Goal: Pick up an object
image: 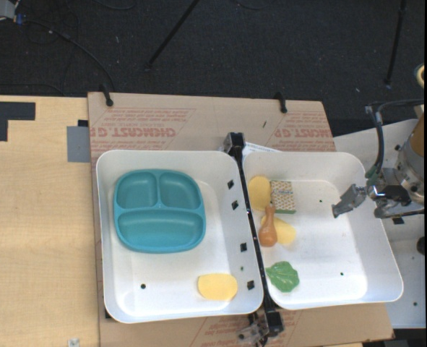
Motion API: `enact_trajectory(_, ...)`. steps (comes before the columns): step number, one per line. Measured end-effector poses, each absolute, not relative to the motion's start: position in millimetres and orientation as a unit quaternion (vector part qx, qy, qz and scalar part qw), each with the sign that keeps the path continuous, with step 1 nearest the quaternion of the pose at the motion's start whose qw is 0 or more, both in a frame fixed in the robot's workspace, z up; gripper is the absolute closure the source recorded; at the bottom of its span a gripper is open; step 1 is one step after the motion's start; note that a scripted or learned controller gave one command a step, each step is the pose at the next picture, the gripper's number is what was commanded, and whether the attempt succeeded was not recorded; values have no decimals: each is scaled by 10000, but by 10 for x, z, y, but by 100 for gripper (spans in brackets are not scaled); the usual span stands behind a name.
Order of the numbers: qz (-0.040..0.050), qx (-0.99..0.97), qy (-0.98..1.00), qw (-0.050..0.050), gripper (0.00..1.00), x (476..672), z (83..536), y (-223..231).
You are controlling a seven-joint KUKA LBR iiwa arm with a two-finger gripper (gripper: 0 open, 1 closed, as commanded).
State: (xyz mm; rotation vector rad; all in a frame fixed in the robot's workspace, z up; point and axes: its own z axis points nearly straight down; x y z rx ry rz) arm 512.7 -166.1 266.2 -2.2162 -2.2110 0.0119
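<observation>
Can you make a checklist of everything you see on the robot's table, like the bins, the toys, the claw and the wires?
Surface: two white bins side by side, left bin and right bin, on cardboard over a wooden bench.
Job's things: left bin holds a teal divided plate and a yellow piece. Right bin holds a yellow lump, a patterned block, a brown pear-shaped toy, another yellow piece and a green leafy toy.
Clutter: nothing seen.
Gripper: gripper over the right bin's right side, nothing between its fingers.
Cables: black cables on the dark floor.
Surroundings: black carpet.
</observation>
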Motion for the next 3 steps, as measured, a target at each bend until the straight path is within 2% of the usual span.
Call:
enact_trajectory(1, 8, -7069, -7073, 16, 0, 5146, 2722, -1658)
enact_trajectory(2, 18, -7071, -7071, 34, 0, 5101, 2254, -1722)
enact_trajectory(3, 16, -7071, -7071, 34, 0, 5169, 1649, -1691)
